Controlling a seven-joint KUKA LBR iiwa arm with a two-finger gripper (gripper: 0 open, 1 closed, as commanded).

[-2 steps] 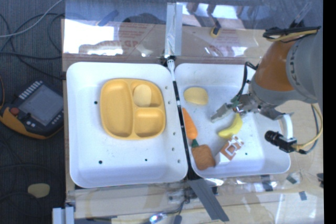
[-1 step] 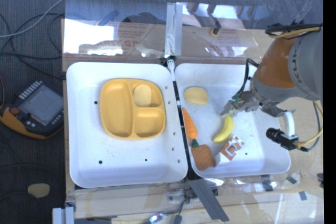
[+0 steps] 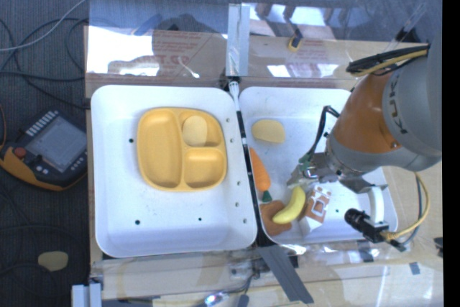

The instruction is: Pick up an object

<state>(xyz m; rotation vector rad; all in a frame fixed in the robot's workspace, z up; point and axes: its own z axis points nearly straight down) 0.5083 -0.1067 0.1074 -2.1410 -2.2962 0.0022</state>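
Dark grey carpet surrounds the table [image 3: 144,54], which bears two shallow white bins side by side; the left white bin [image 3: 115,226] holds a yellow plastic divided tray [image 3: 169,154] with a pale round piece [image 3: 194,129] in its far right compartment; the right white bin [image 3: 287,108] holds a pale yellow rounded object [image 3: 268,131] near its far left corner, an orange carrot-shaped toy [image 3: 259,170] lying along its left wall, a yellow banana [image 3: 290,206] near the front resting partly on a brown rounded object [image 3: 272,213], and a small white and red carton [image 3: 316,206] just right of the banana; the grey and orange arm [image 3: 374,129] reaches in from the right over this bin, its end effector [image 3: 309,172] low, just above the banana and carton; whether its fingers are apart or together cannot be told; a handheld control pendant with a screen [image 3: 44,151] lies on the carpet to the left.
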